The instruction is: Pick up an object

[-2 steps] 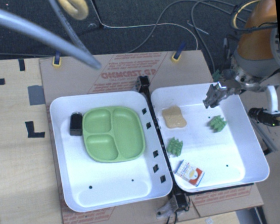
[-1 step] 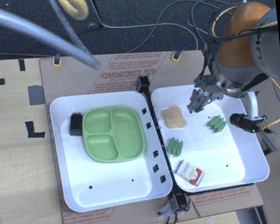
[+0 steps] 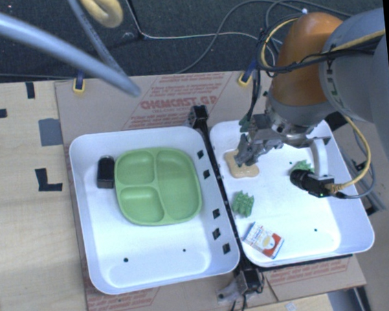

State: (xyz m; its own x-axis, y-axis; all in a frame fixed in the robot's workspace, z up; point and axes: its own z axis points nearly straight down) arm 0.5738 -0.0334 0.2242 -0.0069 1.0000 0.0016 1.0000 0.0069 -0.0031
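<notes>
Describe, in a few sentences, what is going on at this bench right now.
A grey robot arm with an orange band reaches in from the right. Its gripper hangs right over a flat tan piece by the left wall of the right bin. Whether it has hold of the piece cannot be told. A small green toy and a red-and-white packet lie apart in the same bin. The left bin holds a green divided plate with a small black object beside it.

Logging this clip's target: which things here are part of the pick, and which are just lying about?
In the job, probably: gripper, over the beige piece in the right bin.
Lying about: green plate, black block, small green toy, red-and-white packet.
</notes>
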